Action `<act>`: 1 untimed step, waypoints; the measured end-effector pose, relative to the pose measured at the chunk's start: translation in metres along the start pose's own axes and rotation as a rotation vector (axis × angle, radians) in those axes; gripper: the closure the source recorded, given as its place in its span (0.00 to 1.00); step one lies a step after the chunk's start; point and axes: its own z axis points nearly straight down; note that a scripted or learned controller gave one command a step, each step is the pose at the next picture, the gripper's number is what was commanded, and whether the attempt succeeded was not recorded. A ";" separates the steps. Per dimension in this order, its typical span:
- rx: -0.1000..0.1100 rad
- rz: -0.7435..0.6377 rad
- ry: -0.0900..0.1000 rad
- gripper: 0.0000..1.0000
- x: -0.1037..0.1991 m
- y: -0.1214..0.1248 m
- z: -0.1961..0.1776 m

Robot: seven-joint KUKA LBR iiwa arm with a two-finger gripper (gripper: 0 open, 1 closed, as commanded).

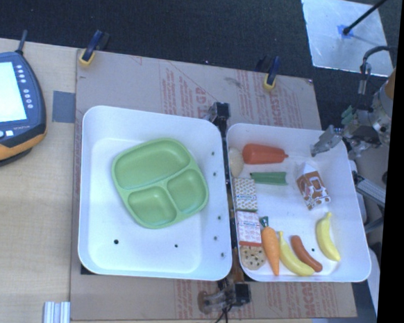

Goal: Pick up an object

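Cardboard covers the bench under two white bins; toy food is left unpicked in the right bin (359,225), the gripper (327,141) poised at its far corner, grip state unreadable

Arm (377,101) cut off at the frame's right side; only its wrist end is in view. Gripper (327,143) small and dark against the right bin (361,225) rim; finger spacing too small to tell. Handheld screen unit (7,111) cut by the left edge. Print on the small packets (246,206) unreadable. Metal bracket (56,313) clipped at the bottom edge.
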 end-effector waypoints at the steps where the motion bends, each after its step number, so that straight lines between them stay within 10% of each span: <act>1: -0.015 -0.001 -0.006 0.00 0.016 -0.013 0.116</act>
